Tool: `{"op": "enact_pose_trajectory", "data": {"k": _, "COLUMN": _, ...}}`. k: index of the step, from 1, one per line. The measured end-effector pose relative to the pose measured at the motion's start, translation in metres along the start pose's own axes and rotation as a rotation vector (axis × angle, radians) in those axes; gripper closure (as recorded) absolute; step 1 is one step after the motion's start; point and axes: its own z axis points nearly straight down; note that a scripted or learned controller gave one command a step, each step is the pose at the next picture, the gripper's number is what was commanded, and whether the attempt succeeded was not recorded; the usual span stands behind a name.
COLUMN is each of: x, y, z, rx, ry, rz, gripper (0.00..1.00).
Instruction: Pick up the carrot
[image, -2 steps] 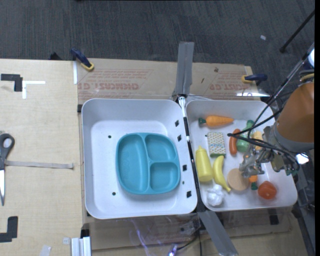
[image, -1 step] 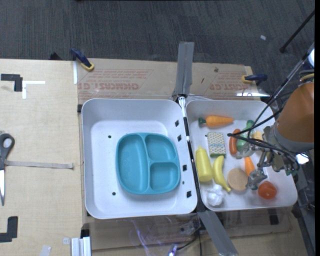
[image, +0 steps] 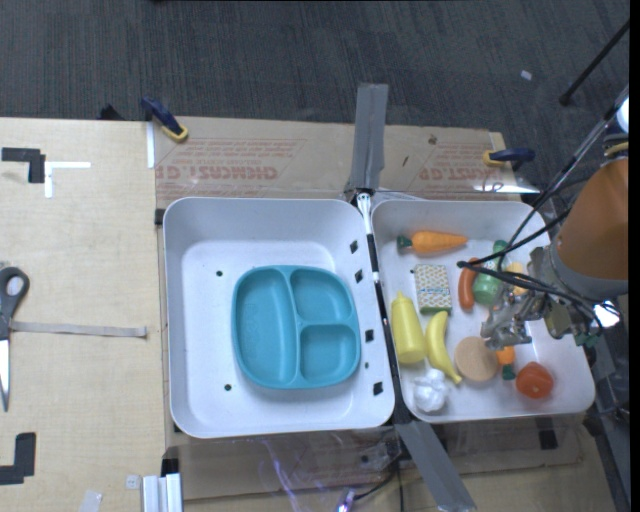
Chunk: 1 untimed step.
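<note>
Looking down at the counter (image: 80, 260), we've got two white bins side by side. The left bin (image: 200, 250) has a teal divided plate (image: 297, 326) sitting in the middle of it. The right bin (image: 450, 205) is where all the toy food is piled.

The carrot (image: 438, 241) lies on its side near the far edge of the right bin, green top pointing left, well apart from the gripper. Just below it we see a small speckled cracker-looking block (image: 432, 285), then a yellow bottle-ish thing (image: 406, 328) beside a banana (image: 441, 345). A white lump (image: 430, 393) sits at the near corner, a tan round piece (image: 476, 360) next to the banana, and a tomato (image: 535, 381) toward the right wall. There's also a red chili (image: 466, 288) and something green (image: 487, 287) mid-bin.

The arm comes in from the right, and the gripper (image: 503, 327) hangs low over the middle-right of that bin, right above a small orange piece (image: 506, 354). Honestly we can't tell whether the fingers are apart or together; it's all a jumble of metal and cables there. We can't see anything clearly caught between them.

Scissors (image: 10, 310) lie off at the counter's left edge.
</note>
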Motion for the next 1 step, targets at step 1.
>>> {"op": "enact_pose_trajectory", "data": {"k": 1, "x": 0.0, "y": 0.0001, "z": 0.0, "rx": 0.0, "ry": 0.0, "rz": 0.0, "gripper": 0.0}}
